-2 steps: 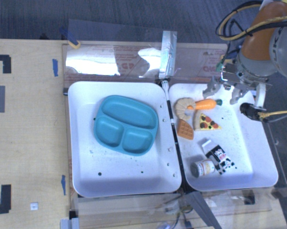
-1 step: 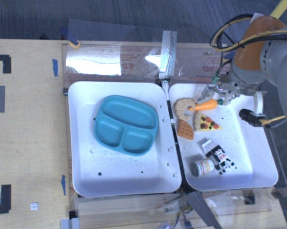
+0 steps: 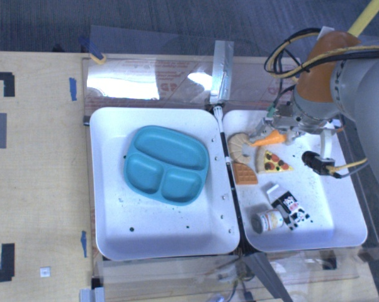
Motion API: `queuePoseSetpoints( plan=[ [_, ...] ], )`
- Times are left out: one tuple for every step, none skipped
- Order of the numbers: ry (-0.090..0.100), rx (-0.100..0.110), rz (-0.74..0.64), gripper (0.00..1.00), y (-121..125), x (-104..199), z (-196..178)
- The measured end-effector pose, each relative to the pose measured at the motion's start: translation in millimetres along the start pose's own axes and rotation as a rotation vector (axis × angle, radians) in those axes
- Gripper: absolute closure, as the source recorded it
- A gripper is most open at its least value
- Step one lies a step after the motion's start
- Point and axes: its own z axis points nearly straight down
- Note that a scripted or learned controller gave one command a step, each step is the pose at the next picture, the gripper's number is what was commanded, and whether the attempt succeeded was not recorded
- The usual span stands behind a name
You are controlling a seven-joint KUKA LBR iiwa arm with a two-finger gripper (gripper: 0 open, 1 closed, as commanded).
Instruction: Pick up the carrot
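Note:
The carrot (image 3: pixel 268 139), a small orange wedge, lies in the upper left part of the right bin (image 3: pixel 340 219). My gripper (image 3: pixel 276 128) hangs directly over it, reaching down from the grey arm with the orange band at the upper right. The gripper's tip meets the carrot's upper edge; the carrot looks to be resting low in the bin.
Crowded around the carrot are a round tan biscuit (image 3: pixel 238 145), a toast piece (image 3: pixel 245 173) and a pizza slice (image 3: pixel 274 162). A small can (image 3: pixel 268 220) and a black-and-white item (image 3: pixel 289 205) lie nearer the front. The left bin (image 3: pixel 107 219) holds a blue divided plate (image 3: pixel 166 164).

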Motion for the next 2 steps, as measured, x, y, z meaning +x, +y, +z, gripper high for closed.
queuePoseSetpoints(
  plan=[
    [-0.003, -0.005, 0.004, 1.0, 3, -4, -18],
    [0.002, 0.007, -0.018, 1.0, 9, 77, -95]
  ],
)
